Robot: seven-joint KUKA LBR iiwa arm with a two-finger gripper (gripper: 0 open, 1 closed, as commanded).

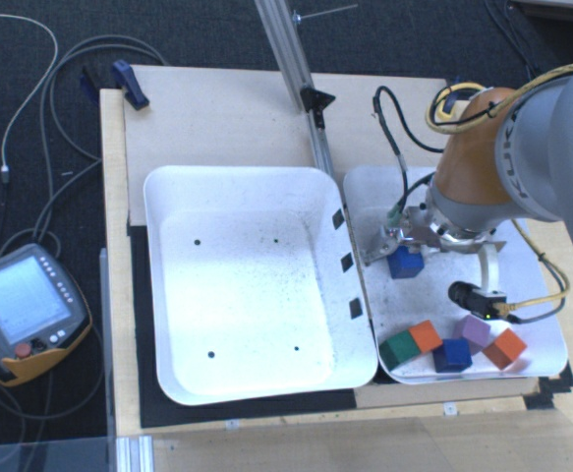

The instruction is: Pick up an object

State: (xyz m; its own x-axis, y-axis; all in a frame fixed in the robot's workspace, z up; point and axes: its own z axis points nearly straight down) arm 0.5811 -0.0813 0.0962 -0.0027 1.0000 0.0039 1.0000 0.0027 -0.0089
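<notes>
Blue cube [405,263], small, plain-faced, pinched in tool [401,253] above right bin [551,362].

The left bin [237,283] lies open to reach, while blocks [451,345] crowd the right bin's [365,190] near edge.

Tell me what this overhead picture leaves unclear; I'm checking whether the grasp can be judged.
- End effector, camera view: the wrist above hides most of it, so any grip on the blue block is unclear.
- Right bin: the arm covers much of its floor.
- Green block: partly behind the left bin's rim.
</notes>
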